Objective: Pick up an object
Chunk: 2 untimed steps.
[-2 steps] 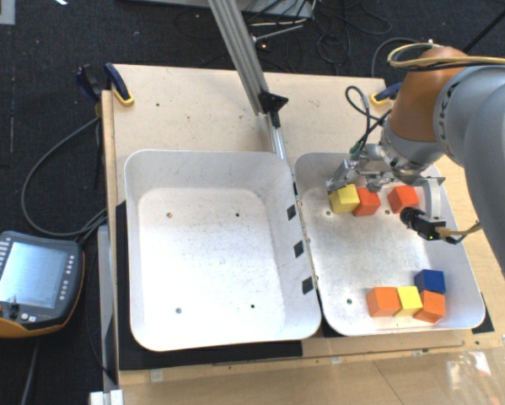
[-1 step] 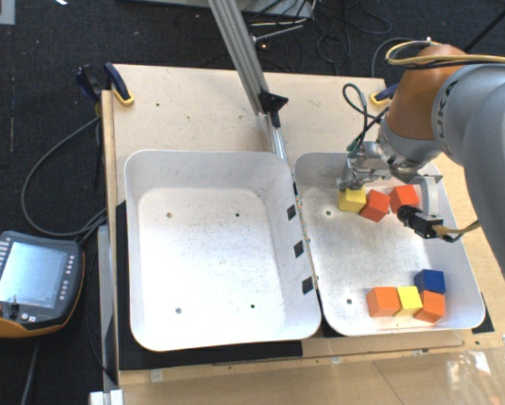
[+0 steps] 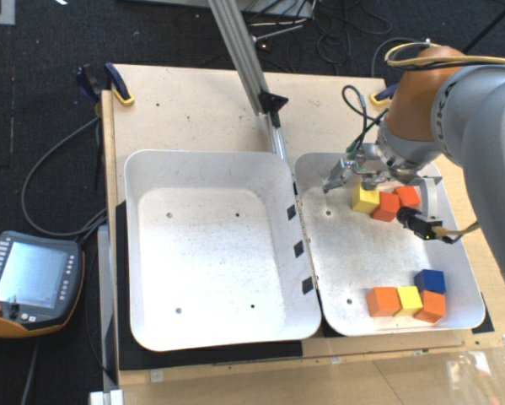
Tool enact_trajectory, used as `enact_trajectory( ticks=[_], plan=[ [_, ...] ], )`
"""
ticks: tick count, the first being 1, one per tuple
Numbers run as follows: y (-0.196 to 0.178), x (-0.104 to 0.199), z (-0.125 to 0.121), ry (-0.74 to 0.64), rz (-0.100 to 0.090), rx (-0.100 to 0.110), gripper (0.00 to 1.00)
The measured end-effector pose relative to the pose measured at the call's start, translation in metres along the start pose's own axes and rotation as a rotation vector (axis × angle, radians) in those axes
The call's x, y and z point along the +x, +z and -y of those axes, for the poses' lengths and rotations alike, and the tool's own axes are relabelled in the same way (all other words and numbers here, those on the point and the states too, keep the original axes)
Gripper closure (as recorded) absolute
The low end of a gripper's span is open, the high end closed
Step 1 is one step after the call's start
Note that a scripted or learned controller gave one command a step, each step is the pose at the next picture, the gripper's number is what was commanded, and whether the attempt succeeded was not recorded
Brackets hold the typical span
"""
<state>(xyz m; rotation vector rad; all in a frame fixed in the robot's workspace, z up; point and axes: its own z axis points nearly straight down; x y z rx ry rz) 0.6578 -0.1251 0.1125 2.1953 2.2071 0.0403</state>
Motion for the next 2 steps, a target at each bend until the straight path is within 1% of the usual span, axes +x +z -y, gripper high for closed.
enact_trajectory(
  ticks=[1,2],
  plan=[
    [0.001,-0.057,-0.007,0.002,0.015,0.0,0.0],
    [-0.012,-0.055,-0.01,-0.001,0.013,-0.007,1.0]
  ],
)
